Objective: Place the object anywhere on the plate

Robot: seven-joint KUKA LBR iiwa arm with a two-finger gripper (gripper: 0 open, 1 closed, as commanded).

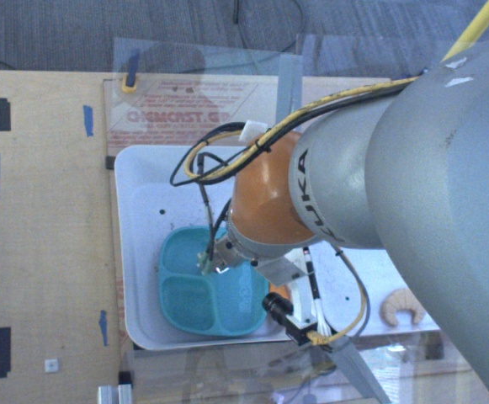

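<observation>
The grey arm [429,158] reaches in from the right and covers most of the right bin [369,278]. Its orange band [265,200] hangs over the middle of the left bin [130,225]. Below the band the wrist points down and to the left, ending in the gripper [213,262], which sits over the far right part of the teal plate [185,305].

The plate is a divided one with several compartments, and it lies in the near half of the left bin, close to the near rim. The gripper's tip is over the ridge between the far compartments. Whether it touches the plate is not clear.

The wrist body hides the jaws from above, so I cannot tell if they are released or clenched, nor whether anything is between them. A small pale, shiny bit shows at the very tip — possibly part of the tool itself.

A tan croissant-shaped object [402,307] lies in the right bin near its near edge, well apart from the plate and from the gripper. A small orange patch [279,292] peeks out just beside the plate's right edge, under the wrist — too hidden to name.

Yellow and black cables [219,146] loop from the arm over the far part of the left bin.
</observation>
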